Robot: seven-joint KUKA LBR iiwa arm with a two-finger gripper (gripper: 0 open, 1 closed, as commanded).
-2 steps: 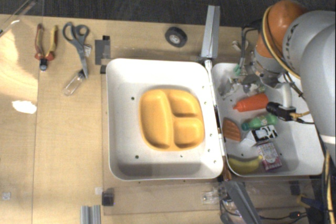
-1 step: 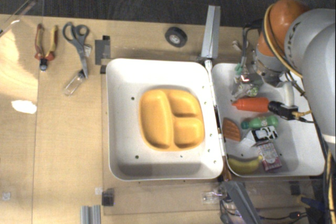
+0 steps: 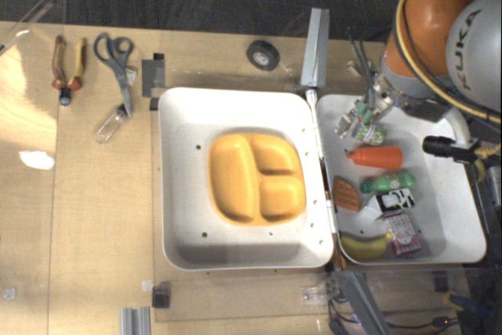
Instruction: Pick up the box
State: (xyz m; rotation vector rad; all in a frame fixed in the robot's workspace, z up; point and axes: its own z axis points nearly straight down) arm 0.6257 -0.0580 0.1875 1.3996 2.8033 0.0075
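Box [image 3: 404, 234] lies near the front edge of the right bin [image 3: 463, 243], beside a banana [image 3: 365, 245]. The pincer [image 3: 362, 124] hangs over that bin's back left corner, well apart from it; whether it is spread I cannot tell.

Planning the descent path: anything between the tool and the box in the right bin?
Yes. The tool sits at the bin's far left corner; the box lies at the near edge. Between them lie a carrot, a green bottle and a black-and-white item.
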